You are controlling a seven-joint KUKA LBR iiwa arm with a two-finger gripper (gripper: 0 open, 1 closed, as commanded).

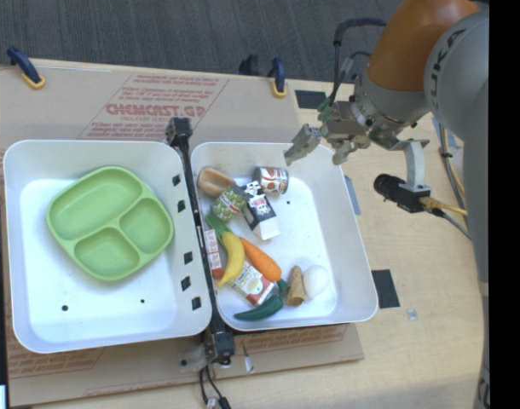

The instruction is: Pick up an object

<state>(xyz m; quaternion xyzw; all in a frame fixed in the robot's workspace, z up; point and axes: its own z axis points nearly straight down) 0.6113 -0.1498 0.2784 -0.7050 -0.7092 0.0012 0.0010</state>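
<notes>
Table [64, 92]: two bins | right bin [349, 228]: cluttered; carrot [262, 260], banana [232, 256] near centre | end effector [324, 147]: above bin's far-right corner, fingers apparently spread, holding nothing | step: approach; next, descend onto one object.

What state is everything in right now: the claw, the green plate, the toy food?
Metal two-finger claw: open, holding nothing, over right bin's top edge.
Green three-section plastic plate: flat in left bin.
Yellow toy banana: lying in right bin.
Orange toy carrot: lying beside banana.
White egg: resting near corner.
</notes>
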